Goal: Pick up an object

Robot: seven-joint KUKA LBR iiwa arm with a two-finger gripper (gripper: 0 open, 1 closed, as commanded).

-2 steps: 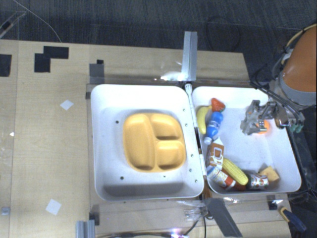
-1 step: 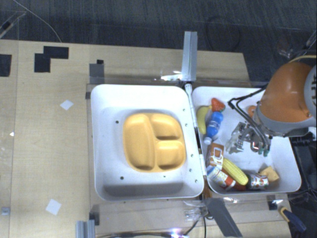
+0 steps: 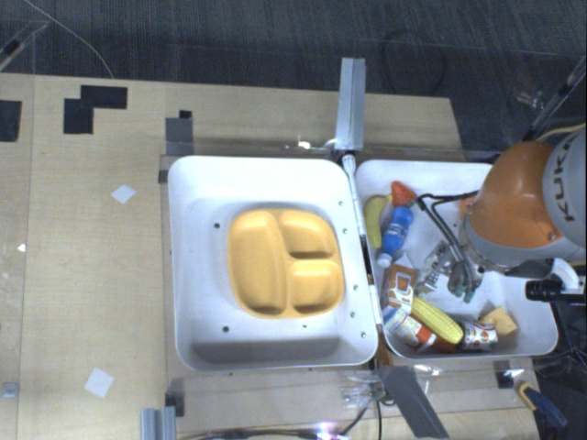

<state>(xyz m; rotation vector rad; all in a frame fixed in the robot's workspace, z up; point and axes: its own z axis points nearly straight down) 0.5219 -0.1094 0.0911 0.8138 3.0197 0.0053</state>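
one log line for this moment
tool: low in right white bin | nearest: yellow corn cob | left white bin: yellow divided tray

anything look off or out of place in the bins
Nothing looks spilled or broken. The right bin holds a loose jumble: corn, a blue bottle, a can on its side, all lying at odd angles. The yellow tray sits flat in the left bin. The pincer hangs over the jumble.

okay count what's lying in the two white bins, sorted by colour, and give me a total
Yellow: 4 – divided tray, corn cob, banana, tan block
Blue: 1 – bottle
Red/orange: 3 – cone piece, carton, can
Total: 8
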